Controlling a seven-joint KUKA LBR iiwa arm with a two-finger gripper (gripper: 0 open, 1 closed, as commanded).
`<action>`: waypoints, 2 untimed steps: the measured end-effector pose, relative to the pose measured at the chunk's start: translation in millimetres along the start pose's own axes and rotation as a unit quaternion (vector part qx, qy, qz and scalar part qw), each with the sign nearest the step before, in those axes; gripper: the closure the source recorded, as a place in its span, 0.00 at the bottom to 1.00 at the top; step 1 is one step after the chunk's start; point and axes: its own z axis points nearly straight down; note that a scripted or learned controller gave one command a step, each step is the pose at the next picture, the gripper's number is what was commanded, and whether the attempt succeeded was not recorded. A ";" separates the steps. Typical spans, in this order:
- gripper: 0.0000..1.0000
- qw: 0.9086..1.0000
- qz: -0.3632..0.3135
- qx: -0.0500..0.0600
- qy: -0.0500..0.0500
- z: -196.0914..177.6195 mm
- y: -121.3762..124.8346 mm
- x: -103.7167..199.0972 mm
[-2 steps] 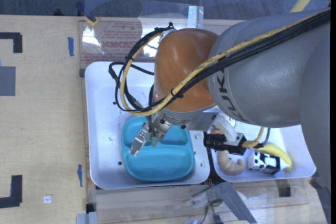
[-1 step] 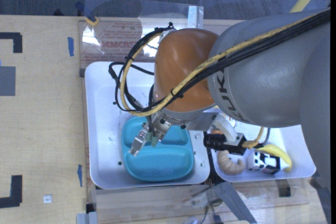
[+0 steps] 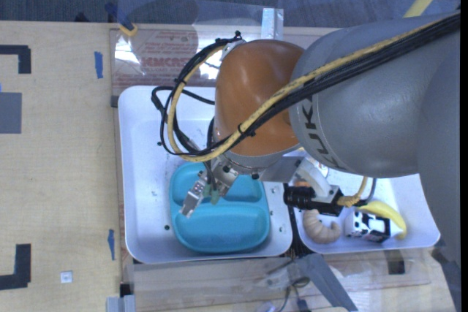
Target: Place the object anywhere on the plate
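A blue divided plate [image 3: 227, 230] lies in the front of the left white bin [image 3: 137, 172]. My gripper [image 3: 207, 193] hangs directly over the plate's back compartments, reaching down from the orange-banded wrist [image 3: 252, 99]. A small dark green object [image 3: 214, 192] sits between the fingers, just above the plate's surface. One silvery finger [image 3: 191, 201] points down to the left. The arm's bulk hides the back of the plate and much of the bin.
The right bin [image 3: 420, 226] holds a pale croissant-shaped item [image 3: 322, 226], a yellow banana [image 3: 386, 214] and a small black-and-white object [image 3: 365, 228]. Black and yellow cables [image 3: 172, 120] loop off the wrist over the left bin. Wooden bench lies to the left.
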 end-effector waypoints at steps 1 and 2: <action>0.00 1.000 0.000 0.000 0.000 0.0 0.0 0.0; 0.00 1.000 0.000 0.000 0.000 0.0 0.0 0.0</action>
